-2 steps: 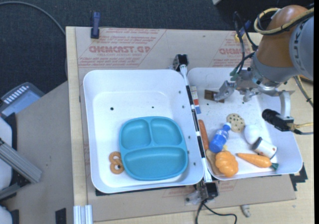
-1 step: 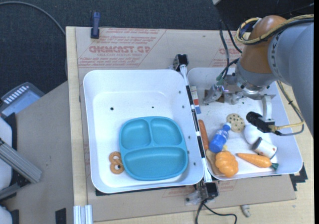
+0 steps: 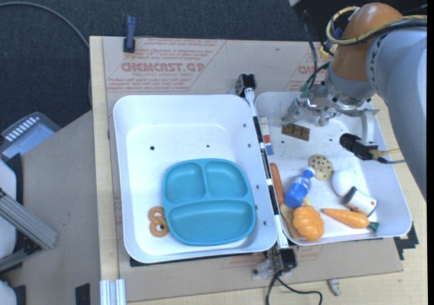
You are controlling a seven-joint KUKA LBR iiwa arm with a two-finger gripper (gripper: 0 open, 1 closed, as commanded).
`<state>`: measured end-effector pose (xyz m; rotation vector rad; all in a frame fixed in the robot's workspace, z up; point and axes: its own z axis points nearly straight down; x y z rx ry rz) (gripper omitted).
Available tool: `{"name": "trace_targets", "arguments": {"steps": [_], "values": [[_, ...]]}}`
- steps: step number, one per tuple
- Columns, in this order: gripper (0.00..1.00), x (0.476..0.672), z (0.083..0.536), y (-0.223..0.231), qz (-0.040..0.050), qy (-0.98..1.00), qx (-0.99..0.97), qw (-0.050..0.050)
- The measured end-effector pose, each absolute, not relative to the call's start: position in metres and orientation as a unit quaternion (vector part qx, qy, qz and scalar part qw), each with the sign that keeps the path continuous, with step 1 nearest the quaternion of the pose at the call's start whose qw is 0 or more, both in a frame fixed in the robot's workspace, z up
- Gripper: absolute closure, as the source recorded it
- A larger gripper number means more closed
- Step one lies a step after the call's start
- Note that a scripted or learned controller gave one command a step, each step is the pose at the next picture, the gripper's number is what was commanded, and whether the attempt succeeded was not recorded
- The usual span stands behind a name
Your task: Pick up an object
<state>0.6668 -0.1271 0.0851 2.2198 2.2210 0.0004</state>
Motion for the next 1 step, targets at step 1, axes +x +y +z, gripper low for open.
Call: {"name": "trace_targets", "arguments": {"steps": [1], "values": [[1.0,0.6675,0.0957,-0.1267,0.0005,0.708,0.706,0.002]]}}
